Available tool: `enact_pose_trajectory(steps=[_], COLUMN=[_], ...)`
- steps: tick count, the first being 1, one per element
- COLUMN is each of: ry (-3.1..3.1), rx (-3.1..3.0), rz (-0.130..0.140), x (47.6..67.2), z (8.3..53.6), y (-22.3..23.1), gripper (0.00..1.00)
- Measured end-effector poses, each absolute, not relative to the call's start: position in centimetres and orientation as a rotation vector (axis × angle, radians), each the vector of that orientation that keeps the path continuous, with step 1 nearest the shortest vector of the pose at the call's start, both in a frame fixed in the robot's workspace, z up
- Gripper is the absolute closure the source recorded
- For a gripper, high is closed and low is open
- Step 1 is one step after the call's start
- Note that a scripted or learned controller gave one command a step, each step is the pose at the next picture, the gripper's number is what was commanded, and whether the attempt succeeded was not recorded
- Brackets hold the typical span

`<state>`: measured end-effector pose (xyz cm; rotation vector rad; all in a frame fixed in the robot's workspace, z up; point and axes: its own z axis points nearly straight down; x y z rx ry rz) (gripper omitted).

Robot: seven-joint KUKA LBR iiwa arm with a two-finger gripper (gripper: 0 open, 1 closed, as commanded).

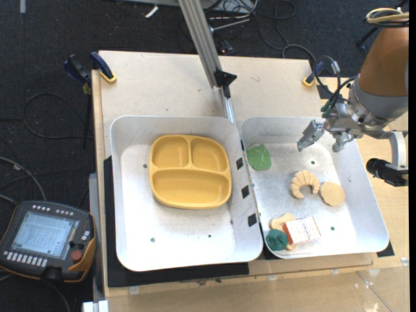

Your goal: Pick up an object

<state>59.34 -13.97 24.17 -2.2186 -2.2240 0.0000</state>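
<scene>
The gripper [325, 139] hangs over the upper part of the right bin [364, 194] with its two fingers spread apart and nothing between them. In that bin lie a green leaf-shaped piece [259, 156] near the left wall, a tan croissant [304, 183] and a round tan biscuit [333, 194] just beside each other below the gripper, and a small red and white box [302, 230] touching a dark green piece [277, 239] at the lower edge. The left bin [130, 194] bears a yellow divided tray [190, 171], lying flat.
</scene>
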Motion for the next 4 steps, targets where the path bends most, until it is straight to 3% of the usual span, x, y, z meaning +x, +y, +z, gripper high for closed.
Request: enact_pose_trajectory(steps=[1,3,4], ry=[-2.223,-2.216,-2.232], rx=[-2.219,-2.22,-2.233], rz=[0.0,0.007,-0.008], x=[59.3,58.1,58.6], z=[24.2,12.4,10.0], y=[-14.0,-14.9,-15.1], gripper=[0.0,0.0,0.0])
